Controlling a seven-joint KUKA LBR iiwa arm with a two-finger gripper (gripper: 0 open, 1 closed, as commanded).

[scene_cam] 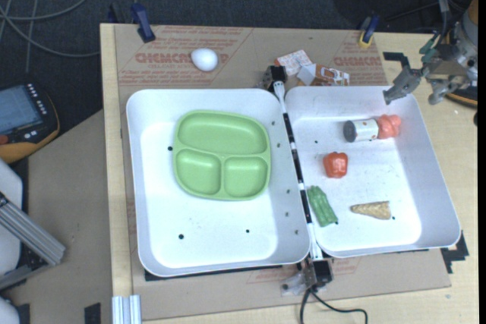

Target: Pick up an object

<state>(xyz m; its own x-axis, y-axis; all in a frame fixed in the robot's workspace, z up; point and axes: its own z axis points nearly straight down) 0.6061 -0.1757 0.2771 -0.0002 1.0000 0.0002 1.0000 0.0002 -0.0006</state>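
Red print on the cardboard [228,49] under the bins is only partly readable to me, something like "CHEMCH…". My claw [418,83] hovers over the right bin's [433,163] far right corner, fingers spread, nothing between them; arm cut off at the edge. In that bin: grey-and-orange bottle [368,129], red pepper [336,164], green packet [321,206], tan wedge [372,210]. Left bin [152,224] holds a green divided plate [222,154]. White egg [203,58] on the table [121,163]; crumpled wrappers [307,70], print illegible.

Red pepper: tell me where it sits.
The red pepper lies in the right bin, near its middle, below the bottle and above the green packet and cone.
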